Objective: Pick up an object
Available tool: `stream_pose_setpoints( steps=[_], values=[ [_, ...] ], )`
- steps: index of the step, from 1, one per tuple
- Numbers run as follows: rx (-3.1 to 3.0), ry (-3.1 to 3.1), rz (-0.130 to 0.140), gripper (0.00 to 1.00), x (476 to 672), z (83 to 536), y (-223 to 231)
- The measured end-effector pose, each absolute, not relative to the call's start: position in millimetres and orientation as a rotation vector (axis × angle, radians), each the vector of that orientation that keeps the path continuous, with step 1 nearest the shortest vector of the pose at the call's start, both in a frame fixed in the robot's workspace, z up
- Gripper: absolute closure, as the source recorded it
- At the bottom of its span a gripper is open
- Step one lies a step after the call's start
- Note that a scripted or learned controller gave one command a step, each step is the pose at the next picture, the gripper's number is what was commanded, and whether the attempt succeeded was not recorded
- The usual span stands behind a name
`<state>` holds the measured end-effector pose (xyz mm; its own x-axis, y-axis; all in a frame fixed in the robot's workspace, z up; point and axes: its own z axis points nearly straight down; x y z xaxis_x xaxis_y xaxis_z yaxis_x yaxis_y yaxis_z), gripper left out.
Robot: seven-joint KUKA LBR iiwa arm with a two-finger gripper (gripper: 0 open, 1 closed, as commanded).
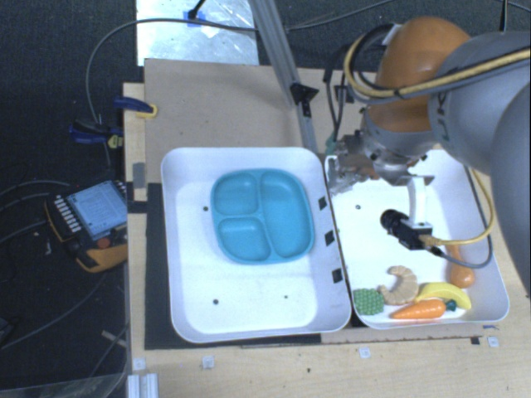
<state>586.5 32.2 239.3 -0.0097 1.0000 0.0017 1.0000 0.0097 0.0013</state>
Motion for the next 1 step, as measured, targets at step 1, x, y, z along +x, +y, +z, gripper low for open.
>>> stream_pose_setpoints(
  steps=[1],
  values=[
    [-2.21, -2.233, -0.006, 1.0, 605.9, 233.6, 88.6]
  ],
)
